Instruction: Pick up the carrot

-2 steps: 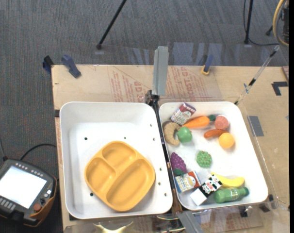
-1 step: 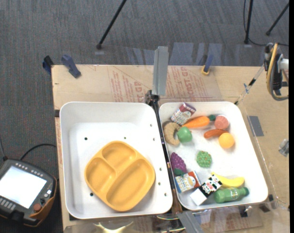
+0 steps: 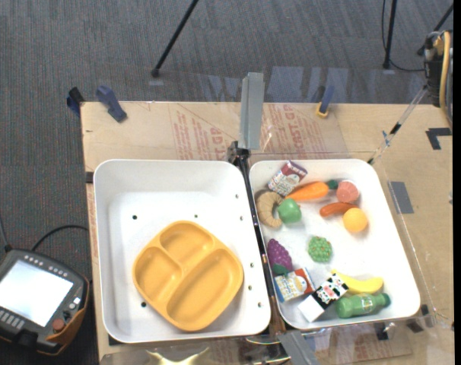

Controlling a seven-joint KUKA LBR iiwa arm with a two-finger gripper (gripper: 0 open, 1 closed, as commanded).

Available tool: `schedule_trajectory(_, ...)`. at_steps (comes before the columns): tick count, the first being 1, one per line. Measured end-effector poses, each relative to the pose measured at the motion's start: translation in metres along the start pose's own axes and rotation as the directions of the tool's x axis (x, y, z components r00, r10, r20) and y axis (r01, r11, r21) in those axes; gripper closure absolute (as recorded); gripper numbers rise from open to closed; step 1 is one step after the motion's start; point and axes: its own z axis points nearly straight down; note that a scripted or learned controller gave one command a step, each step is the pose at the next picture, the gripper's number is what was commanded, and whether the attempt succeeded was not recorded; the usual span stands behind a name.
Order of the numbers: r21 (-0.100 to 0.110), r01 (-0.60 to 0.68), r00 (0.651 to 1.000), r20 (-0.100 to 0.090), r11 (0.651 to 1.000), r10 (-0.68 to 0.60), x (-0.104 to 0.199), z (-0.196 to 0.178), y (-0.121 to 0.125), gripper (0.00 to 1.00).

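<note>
Bins: two, side by side on the surface (image 3: 177, 131); left bin (image 3: 116, 181), right bin (image 3: 390, 242).
Left bin: one yellow divided plate (image 3: 188, 274).
Carrot: one (image 3: 309, 192), far part of the right bin, lying between a small carton (image 3: 287, 178) and a pink ball (image 3: 348, 192).
Other items, right bin: one green apple (image 3: 290, 211), one orange (image 3: 355, 220), one grapes (image 3: 279, 255), one banana (image 3: 357, 284), one green bottle (image 3: 362, 304).
Writing: red print on the surface, unreadable.
Arm: a part (image 3: 441, 67) at the far right edge.
Jaws: cannot tell.
</note>
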Motion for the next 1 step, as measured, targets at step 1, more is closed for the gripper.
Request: schedule_trajectory(1,0.001,0.136,0.991,0.002,0.991,-0.136,0.0167,-0.0337,-0.0061,1.0)
